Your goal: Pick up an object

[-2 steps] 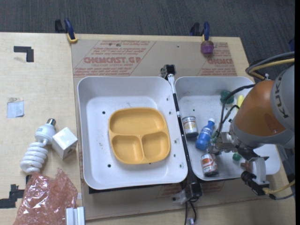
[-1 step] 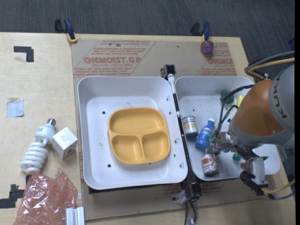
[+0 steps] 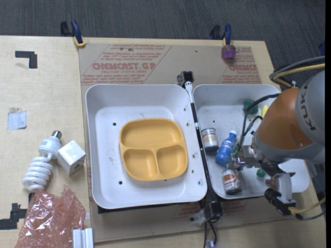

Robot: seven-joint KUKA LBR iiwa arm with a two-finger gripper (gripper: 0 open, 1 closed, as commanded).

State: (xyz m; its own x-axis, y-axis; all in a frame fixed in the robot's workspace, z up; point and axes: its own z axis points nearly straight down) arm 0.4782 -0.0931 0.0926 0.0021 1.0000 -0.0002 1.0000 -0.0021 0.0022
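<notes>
**Right bin: arm over small containers**

In the right bin (image 3: 217, 99), beside the divider it shares with the left bin (image 3: 103, 138), lie three small containers. A blue bottle (image 3: 225, 149) with a white cap lies tilted near the bin's middle. Just left of the bottle stands a short jar (image 3: 209, 137) with a pale label and metallic lid. Below the bottle, near the bin's front wall, sits a small bottle (image 3: 231, 180) with a red-and-white label and white cap. Green pieces (image 3: 250, 106) lie toward the bin's far side. The arm (image 3: 289, 125), grey with its orange band, covers the bin's right half; its gripper (image 3: 243, 159) sits just right of the blue bottle, and how far the fingers are parted cannot be told. The left bin holds a yellow three-compartment tray (image 3: 153, 149).
</notes>
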